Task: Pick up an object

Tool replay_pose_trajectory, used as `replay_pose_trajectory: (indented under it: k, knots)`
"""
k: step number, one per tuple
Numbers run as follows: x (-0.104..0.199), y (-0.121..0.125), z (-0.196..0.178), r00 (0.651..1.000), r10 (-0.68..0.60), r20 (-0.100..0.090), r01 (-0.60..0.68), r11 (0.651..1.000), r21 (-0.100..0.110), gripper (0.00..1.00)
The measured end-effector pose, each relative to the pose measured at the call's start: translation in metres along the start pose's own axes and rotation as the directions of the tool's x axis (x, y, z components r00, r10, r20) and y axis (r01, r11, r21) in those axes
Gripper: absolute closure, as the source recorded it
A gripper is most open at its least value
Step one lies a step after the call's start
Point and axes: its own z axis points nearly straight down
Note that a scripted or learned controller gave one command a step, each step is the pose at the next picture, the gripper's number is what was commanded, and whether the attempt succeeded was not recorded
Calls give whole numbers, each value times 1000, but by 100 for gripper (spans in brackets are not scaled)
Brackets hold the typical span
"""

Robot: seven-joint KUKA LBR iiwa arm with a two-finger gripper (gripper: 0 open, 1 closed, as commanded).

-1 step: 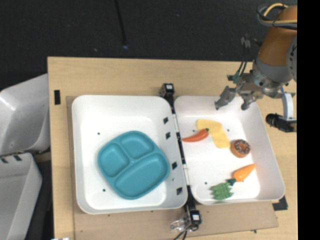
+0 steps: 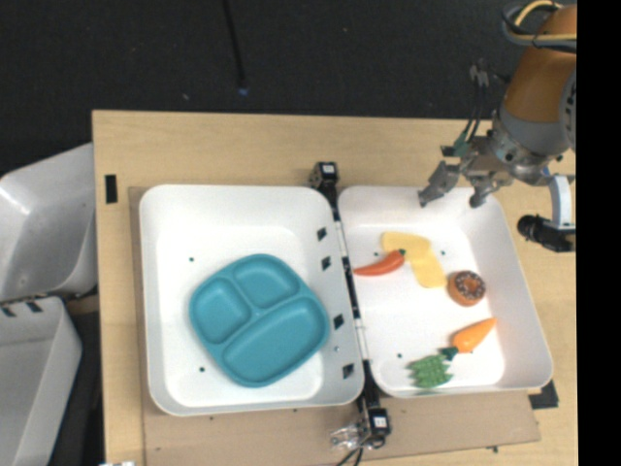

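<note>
While the jaws (image 2: 452,193) hang spread and empty above the right bin's (image 2: 519,294) far rim, a red chilli (image 2: 379,264), yellow piece (image 2: 419,258), doughnut (image 2: 467,287), carrot (image 2: 472,336) and green sprig (image 2: 430,371) lie inside. Beside it, the left bin (image 2: 170,289) holds a blue divided plate (image 2: 257,318) on the pale wooden tabletop (image 2: 243,144); dark floor lies beyond.

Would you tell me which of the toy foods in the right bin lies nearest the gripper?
The yellow piece, at the top of the group; the red chilli touches it, while the doughnut, carrot and broccoli lie farther from the gripper.
</note>
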Motion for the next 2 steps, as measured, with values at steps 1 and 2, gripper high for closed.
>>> replay_pose_trajectory:
  k: [1, 2]
  knots:
    - [-2, 4, 42, 1000, 0, 2, 0, 1000, 3, 0]
    - [2, 4, 104, 1000, -3, 0, 3, 1000, 6, 0]
